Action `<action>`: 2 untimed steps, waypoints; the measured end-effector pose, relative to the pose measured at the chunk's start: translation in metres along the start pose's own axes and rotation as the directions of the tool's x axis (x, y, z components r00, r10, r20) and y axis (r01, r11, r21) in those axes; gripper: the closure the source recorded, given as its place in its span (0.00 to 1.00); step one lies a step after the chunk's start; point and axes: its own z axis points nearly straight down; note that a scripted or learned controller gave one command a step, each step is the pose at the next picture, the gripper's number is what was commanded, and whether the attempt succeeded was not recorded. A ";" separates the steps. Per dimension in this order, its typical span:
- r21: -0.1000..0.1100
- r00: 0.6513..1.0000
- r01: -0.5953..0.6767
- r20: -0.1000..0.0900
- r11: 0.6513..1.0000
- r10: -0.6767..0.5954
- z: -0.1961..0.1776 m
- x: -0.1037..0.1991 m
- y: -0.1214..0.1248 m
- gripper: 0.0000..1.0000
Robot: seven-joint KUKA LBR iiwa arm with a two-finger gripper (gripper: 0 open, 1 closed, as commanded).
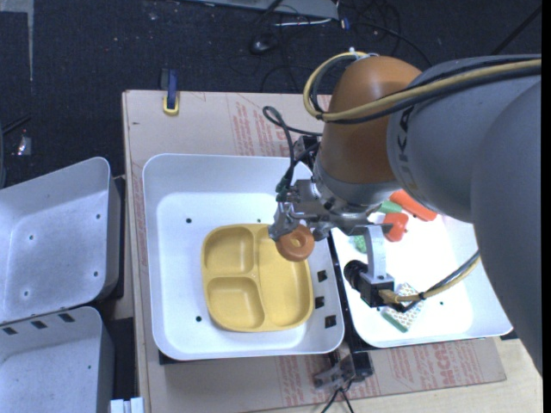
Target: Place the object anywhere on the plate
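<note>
Over the left white bin (172,231) hangs the big grey robot arm (482,136) with its orange band (370,114). Its gripper (294,237) pinches a small brown ring-shaped object (297,244) that looks like a doughnut. The ring sits right above the top right edge of the yellow plastic plate (256,278) with three sections. That plate lies flat inside the left bin. Some orange and green toy pieces (405,213) lie in the right white bin (448,317), partly hidden by the arm.
</note>
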 end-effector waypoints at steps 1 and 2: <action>0.000 1.000 -0.005 0.002 1.000 0.005 0.006 0.013 0.007 1.00; 0.000 1.000 -0.006 0.002 1.000 0.006 0.006 0.012 0.007 0.00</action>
